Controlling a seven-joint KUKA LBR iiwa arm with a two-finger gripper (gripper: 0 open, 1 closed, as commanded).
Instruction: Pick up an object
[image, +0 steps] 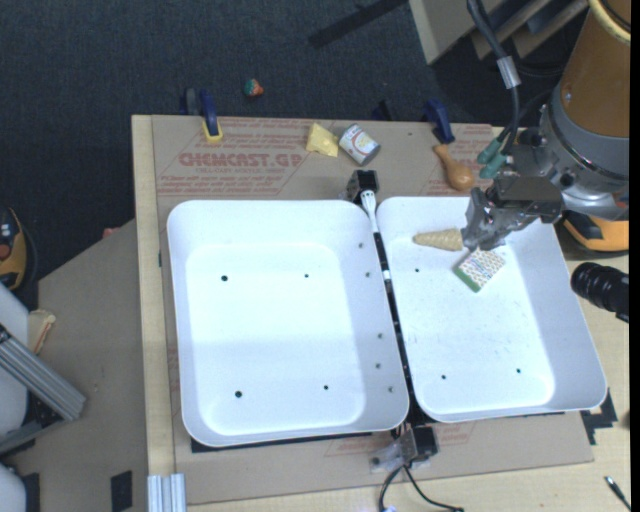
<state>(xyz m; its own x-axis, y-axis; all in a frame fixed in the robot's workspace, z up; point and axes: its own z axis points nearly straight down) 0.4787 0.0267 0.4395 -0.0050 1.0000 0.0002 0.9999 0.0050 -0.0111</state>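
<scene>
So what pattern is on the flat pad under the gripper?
White with fine dots, green edge; camera view.

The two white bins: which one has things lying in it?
The right bin, holding a tan cone and a green-edged speckled pad.

Two shallow white bins, left (190, 300) and right (570, 350), are set side by side on a cardboard sheet (250, 155). Beyond them a yellow wedge (322, 141), a small box (359, 144) and a tan wooden piece (457, 168) are seen; blue clamps (208, 112) are fixed at the far edge.
</scene>
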